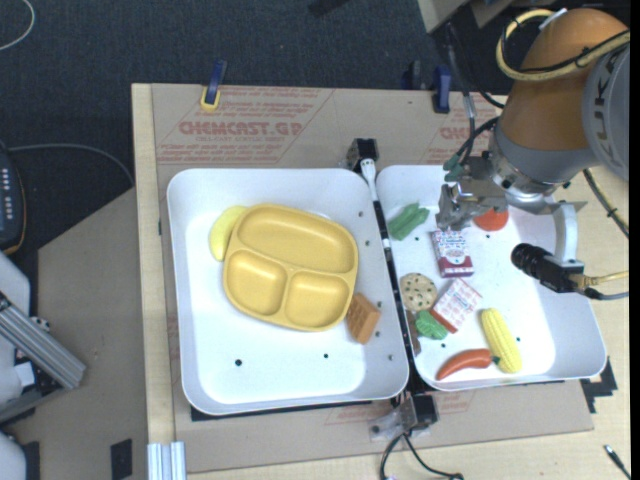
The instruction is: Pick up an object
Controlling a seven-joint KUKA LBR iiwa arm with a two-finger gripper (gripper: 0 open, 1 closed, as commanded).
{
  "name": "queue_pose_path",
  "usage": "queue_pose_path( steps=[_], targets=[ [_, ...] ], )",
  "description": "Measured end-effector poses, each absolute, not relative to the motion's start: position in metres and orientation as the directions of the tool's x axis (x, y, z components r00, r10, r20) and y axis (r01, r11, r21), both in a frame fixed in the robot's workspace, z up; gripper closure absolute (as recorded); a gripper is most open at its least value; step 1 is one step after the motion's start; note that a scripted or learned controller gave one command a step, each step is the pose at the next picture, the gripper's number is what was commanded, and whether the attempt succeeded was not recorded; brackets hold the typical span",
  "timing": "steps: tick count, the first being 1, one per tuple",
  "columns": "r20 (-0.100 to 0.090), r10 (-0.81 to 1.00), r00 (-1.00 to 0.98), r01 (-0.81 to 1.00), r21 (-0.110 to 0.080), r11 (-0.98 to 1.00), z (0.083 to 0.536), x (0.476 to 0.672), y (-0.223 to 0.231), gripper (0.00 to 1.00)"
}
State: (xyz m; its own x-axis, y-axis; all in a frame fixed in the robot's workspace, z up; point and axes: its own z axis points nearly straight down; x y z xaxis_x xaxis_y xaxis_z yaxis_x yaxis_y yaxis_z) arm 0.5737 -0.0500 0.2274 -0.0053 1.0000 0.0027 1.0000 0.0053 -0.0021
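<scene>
1. Nearest the camera, bottom of the right bin (pixel 590 353): a red chili pepper (pixel 463 364) lies flat by the front wall, w/ a yellow corn cob (pixel 501 339) just beside it, tilted, prob. touching at the pepper's tip. Both loose, nothing on them.
2. A bit further in: small green piece (pixel 431 324), a red-and-white packet (pixel 456 303) touching it, and a round cookie (pixel 417 289) near the divider. All lying flat, untouched.
3. Left bin (pixel 190 298): yellow divided plate (pixel 289 266) sits mid-bin, a yellow piece (pixel 224 230) poking out from under its far-left edge, a brown bread-like chunk (pixel 363 319) at its near-right corner.
4. Mid right bin: red carton (pixel 454 251) w/ white label, lying flat, long side running near-to-far. Looks small, boxy, rigid; likely the target since the gripper (pixel 455 213) is right over its far end.
5. Gripper state: fingers point down at the carton's far end; can't tell how wide they are or whether they touch it. Nothing visibly between them.
6. Progress, as a judgement: pick not done. Carton rests on the bin floor, not lifted. Left to do: close on it, raise it clear.
7. Further back: green leafy piece (pixel 407 220) near the divider, a red-orange round thing (pixel 491 218) just beside the gripper, partly hidden by the wrist.
8. Farthest: the arm (pixel 555 98) w/ orange band, coming in from the right.
</scene>
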Motion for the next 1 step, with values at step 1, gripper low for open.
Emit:
queue_pose_path(
  steps=[1],
  targets=[
    [0.003, 1.0, -0.005, 1.0, -0.005, 0.005, 0.2181, 0.548, -0.0062, 1.0]
  ],
)
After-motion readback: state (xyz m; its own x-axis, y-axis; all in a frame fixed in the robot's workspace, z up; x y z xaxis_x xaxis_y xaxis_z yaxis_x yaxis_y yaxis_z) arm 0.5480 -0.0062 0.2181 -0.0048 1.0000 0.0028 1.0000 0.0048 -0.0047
